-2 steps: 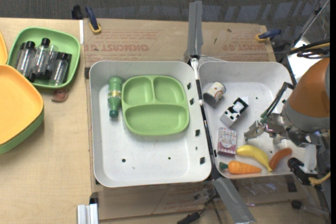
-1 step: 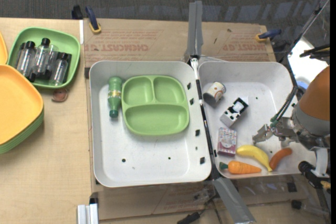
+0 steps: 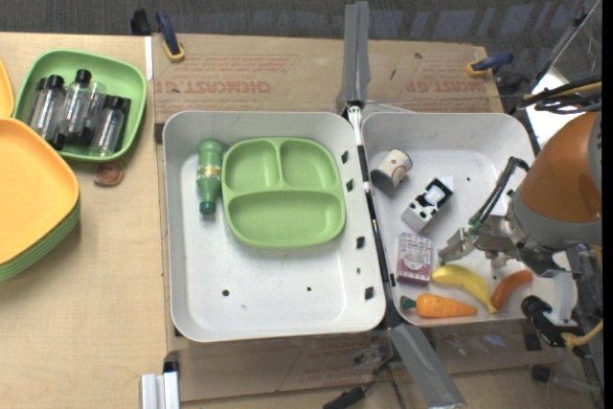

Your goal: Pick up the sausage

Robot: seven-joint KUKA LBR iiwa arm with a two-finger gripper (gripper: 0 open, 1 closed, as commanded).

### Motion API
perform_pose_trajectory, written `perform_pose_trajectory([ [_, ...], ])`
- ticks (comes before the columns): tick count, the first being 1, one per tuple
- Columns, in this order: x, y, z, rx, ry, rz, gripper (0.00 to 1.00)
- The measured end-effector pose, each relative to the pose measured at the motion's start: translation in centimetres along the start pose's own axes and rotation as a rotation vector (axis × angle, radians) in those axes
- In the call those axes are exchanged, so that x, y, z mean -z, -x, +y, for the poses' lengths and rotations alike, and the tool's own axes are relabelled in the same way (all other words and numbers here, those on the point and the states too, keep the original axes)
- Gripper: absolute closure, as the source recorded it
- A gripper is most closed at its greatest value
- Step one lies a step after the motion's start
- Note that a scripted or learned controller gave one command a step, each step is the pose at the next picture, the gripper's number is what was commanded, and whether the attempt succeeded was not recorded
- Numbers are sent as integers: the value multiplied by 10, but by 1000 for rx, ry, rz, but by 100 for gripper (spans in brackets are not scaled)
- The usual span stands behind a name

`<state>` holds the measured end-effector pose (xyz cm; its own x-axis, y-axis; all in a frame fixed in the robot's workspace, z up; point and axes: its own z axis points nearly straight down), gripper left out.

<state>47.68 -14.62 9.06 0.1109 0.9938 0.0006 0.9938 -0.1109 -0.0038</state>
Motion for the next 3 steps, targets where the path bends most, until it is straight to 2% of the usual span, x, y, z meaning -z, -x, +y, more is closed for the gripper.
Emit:
perform_pose_trajectory([
  [1, 0, -11, 6, -28, 1, -1, 0],
  [2, 9, -10, 6, -29, -1, -1, 100],
  [3, 0, 42, 4, -150, 0, -2, 100],
])
